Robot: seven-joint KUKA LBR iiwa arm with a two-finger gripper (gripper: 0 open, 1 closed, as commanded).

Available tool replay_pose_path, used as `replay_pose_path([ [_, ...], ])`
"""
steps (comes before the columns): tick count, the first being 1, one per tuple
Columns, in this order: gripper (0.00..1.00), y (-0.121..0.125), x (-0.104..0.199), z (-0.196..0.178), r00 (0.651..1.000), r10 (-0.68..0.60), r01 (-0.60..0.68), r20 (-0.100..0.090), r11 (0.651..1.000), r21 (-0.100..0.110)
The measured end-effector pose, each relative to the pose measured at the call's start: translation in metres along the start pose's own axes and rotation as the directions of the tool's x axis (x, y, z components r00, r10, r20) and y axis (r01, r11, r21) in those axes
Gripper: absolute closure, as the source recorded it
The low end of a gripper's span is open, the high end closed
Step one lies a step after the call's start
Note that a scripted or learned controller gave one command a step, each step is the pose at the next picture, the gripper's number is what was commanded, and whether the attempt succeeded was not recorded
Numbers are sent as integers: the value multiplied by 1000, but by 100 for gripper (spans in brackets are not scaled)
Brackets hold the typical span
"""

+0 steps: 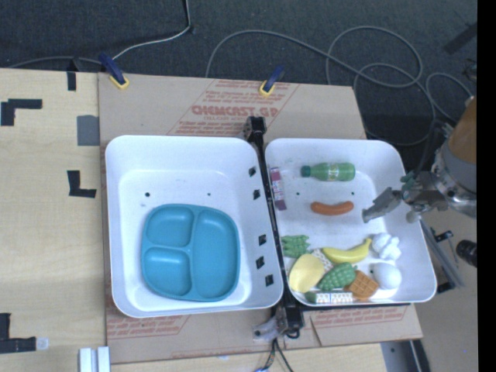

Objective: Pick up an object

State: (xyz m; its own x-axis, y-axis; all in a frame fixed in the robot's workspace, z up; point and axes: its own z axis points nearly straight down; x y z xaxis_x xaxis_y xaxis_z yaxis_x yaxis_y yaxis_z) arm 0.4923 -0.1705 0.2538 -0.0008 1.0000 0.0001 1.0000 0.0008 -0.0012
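The right bin [391,156] holds several toy foods. A green bottle [328,172] lies near its far side, with a reddish sausage [332,207] just below it. A banana [346,251], a yellow fruit [305,272], a green leafy piece [295,246], a green bumpy piece [336,277], a waffle [363,287] and two white items [387,260] crowd the near end. My gripper [393,194] hovers over the bin's right side, open, with nothing between its fingers. It is right of the sausage and above the white items.
The left bin [124,161] holds a blue divided plate [190,252]. A small pink and purple packet [277,188] lies against the divider wall in the right bin. Cables run across the dark floor behind the bench.
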Motion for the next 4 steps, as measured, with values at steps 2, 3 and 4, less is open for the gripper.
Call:
replay_pose_path([
  [2, 0, 101, 39, 141, 1000, -1, 1, 1, 1000, -1],
  [3, 0, 142, 56, 168, 1000, -1, 1, 1, 1000, -3],
  [4, 0, 68, 48, 167, 1000, 1, -1, 2, 1000, -4],
])
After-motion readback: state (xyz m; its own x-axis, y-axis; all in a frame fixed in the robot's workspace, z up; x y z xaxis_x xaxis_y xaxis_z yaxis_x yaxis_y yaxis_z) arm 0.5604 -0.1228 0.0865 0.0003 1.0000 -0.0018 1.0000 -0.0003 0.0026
